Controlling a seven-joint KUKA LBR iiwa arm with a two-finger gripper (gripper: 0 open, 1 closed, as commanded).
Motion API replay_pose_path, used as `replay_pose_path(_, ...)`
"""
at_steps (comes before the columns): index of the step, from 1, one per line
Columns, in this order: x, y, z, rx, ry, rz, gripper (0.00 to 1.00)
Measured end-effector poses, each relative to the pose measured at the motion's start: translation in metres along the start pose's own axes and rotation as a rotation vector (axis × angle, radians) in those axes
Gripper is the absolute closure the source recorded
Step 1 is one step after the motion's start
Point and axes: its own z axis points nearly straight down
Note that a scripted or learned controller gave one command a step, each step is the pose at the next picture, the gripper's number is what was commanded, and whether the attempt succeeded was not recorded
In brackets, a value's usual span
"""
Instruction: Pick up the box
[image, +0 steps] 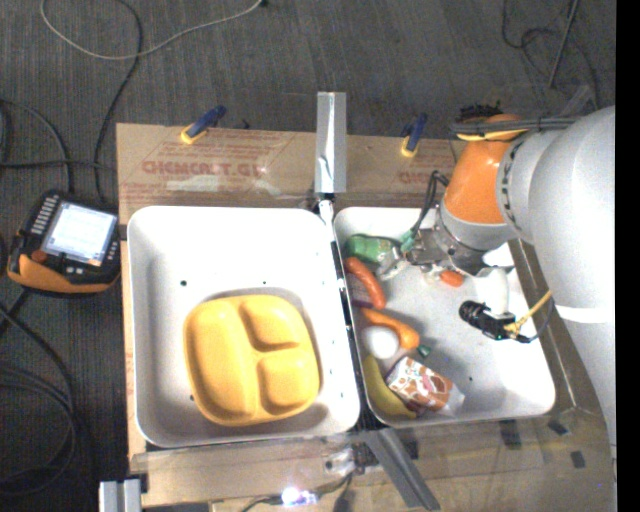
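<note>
The box (420, 385), a small brown and red carton with a picture on it, lies tilted near the front of the right bin (500, 390), resting against a yellow banana (385, 395). My gripper (398, 257) hangs over the back of the same bin, close beside a green object (368, 245) and well behind the box. Nothing shows between the fingers.
Along the right bin's left wall lie a red-orange sausage shape (366, 283), an orange piece (392, 323) and a white egg (381, 343). The left bin (160, 250) holds a yellow divided plate (254, 355). A teach pendant (68, 243) sits off the bench at left.
</note>
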Motion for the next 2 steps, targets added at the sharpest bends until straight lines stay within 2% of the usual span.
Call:
replay_pose_path(1,-0.014,0.034,0.007,0.08,0.018,0.235,0.0)
replay_pose_path(2,-0.037,-0.039,0.001,0.004,0.004,0.173,0.0)
